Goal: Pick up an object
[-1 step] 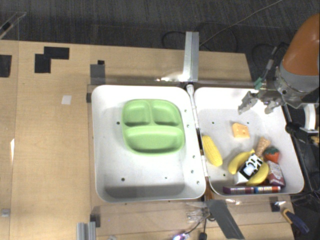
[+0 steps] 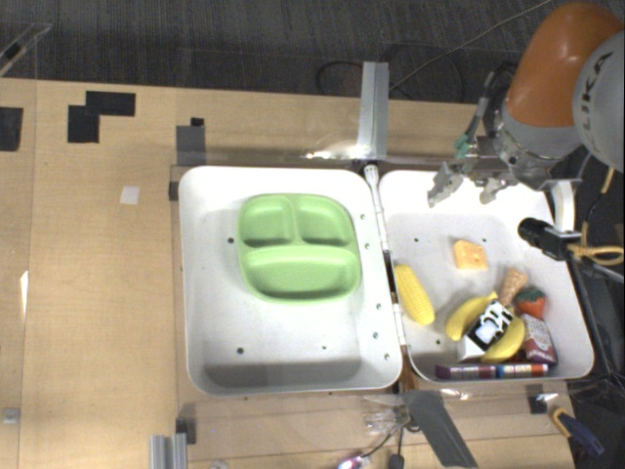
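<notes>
With the hand (image 2: 462, 186) spread and holding nothing above the right white plastic bin (image 2: 418, 360), I judged the small orange foam-like wedge (image 2: 471, 255) light, slightly squashy, best pinched across its flat sides.

I can't see all of the arm (image 2: 571, 71), the pic's right edge cuts it off. The black and white thing (image 2: 491, 325) hides the middle of the banana (image 2: 483, 325). The stuff in the right bin's (image 2: 420, 262) bottom corner is piled up & too small for me to tell what's what. Gripper (image 2: 466, 186) tips are too blurry to read.
</notes>
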Available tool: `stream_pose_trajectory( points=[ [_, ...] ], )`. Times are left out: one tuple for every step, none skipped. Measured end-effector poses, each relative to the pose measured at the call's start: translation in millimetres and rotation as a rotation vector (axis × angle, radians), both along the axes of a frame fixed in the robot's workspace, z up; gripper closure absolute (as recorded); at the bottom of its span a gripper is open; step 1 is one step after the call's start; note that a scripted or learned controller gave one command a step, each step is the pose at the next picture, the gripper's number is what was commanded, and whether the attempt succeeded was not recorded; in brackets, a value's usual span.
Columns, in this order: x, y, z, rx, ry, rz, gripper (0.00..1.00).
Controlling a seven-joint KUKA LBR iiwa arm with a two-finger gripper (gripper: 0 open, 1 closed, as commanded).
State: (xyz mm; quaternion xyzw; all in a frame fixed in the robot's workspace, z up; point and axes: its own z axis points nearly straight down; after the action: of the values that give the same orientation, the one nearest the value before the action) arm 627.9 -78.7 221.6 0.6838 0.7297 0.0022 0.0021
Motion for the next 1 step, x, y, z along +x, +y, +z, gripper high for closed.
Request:
stream_pose_trajectory(
  points=[
    [-46.7, -44.3, -99.3, 0.000, 0.005, -0.020, 0.00]
  ],
)
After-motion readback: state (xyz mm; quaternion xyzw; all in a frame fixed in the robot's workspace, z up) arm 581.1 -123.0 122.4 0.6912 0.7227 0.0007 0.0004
